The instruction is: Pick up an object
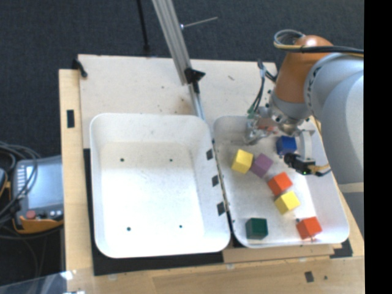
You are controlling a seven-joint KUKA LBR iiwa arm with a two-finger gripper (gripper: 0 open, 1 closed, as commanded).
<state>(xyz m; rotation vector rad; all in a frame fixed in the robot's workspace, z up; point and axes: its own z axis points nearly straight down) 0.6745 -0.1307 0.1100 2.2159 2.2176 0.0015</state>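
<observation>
The right white bin (324, 222) holds several small blocks: a yellow one (242, 161), a purple one (262, 165), a blue one (286, 144), an orange one (280, 183), a second yellow one (287, 202), a dark green one (256, 228) and an orange-red one (309, 227). My gripper (257, 132) hangs over the far left part of this bin, just beyond the yellow and purple blocks and left of the blue block. Nothing shows between its tips.
The left white bin (153, 182) lies beside the right one, sharing a middle rim. A slanted aluminium rail (174, 35) rises behind the bins. A grey pendant with cables (37, 192) sits off the bench at the left.
</observation>
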